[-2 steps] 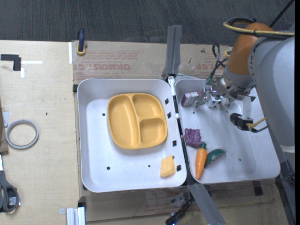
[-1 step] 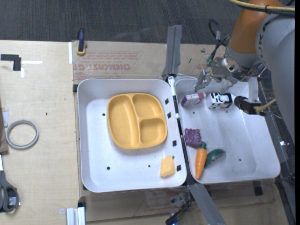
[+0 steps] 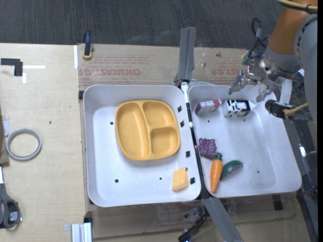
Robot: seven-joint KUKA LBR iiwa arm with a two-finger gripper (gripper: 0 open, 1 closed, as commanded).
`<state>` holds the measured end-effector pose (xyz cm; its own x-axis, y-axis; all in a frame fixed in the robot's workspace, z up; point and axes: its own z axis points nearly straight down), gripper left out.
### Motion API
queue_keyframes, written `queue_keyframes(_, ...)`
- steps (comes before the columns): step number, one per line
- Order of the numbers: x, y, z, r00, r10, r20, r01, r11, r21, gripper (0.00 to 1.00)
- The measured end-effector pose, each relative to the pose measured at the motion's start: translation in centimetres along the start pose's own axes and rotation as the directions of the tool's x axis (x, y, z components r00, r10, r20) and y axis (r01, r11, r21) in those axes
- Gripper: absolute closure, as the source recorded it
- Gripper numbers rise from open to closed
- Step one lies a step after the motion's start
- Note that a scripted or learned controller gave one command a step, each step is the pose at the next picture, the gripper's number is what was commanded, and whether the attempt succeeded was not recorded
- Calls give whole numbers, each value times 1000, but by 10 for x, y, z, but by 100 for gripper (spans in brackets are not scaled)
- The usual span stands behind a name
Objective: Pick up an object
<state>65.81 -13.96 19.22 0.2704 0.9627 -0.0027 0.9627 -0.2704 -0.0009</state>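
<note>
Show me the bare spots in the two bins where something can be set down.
Right bin: bare floor right of the carrot and green toy; its left edge and back wall are crowded. Left bin: free strip left of the yellow divided plate, and the front, apart from the cheese wedge.

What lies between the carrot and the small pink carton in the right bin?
In the camera view, a purple grape bunch lies between the carrot and the pink carton, just above the carrot's top. Bare white bin floor separates the bunch from the carton.
</note>
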Motion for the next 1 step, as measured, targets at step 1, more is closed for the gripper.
queue_keyframes(1,-48,-30,5,996,85,0,-85,996,2,0)
